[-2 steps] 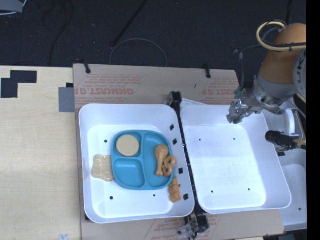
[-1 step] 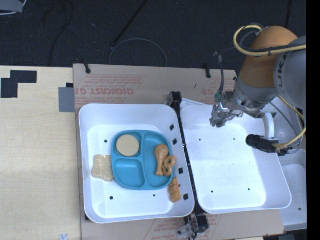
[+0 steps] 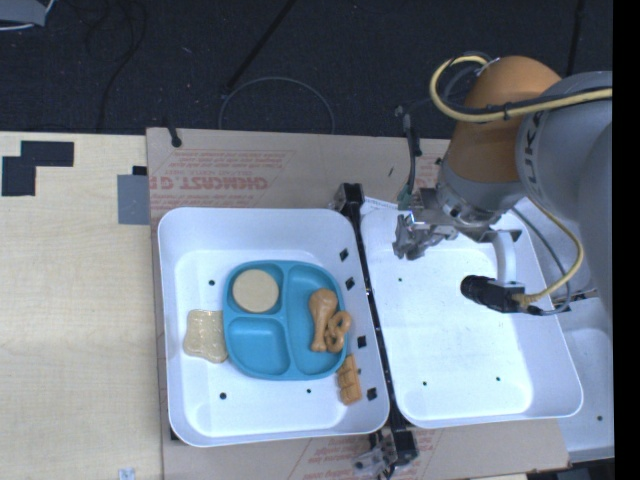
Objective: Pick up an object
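Over right bin (image 3: 560,388), end effector (image 3: 409,240), seemingly unladen

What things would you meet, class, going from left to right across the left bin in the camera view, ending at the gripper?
Pale flat food piece → round beige disc on the blue divided tray → pretzel-like piece → small tan piece beside the tray → gripper, over the right bin.

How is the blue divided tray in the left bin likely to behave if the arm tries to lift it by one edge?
The blue tray looks like stiff moulded plastic, so it probably keeps its shape. It looks shallow and probably light. Lifted by one edge it would likely tilt, so the round piece and the pretzel-like piece could slide off.
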Robot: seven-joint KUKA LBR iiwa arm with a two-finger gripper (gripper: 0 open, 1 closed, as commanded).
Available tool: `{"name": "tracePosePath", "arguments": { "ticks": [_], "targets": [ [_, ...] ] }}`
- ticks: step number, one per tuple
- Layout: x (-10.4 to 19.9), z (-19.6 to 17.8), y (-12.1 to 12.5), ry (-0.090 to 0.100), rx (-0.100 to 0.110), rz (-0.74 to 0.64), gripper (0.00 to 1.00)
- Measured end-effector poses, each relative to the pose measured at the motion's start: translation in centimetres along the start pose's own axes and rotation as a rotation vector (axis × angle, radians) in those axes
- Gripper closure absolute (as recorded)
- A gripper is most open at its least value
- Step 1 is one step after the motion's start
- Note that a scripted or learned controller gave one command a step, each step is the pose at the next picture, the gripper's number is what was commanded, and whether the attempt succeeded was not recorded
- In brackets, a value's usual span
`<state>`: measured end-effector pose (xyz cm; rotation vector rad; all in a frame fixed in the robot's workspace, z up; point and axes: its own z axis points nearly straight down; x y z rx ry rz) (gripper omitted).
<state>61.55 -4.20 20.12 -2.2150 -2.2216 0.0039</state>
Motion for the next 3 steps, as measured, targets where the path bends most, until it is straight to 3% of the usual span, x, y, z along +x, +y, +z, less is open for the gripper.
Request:
{"name": "tracePosePath", "arguments": {
  "ticks": [2,3],
  "targets": [
    [10.3,-2.4,1.3,0.0,-0.003,-0.001,1.0],
    [15.3,-1.4,0.9,-0.001,0.0,0.0,1.0]
  ]
}}
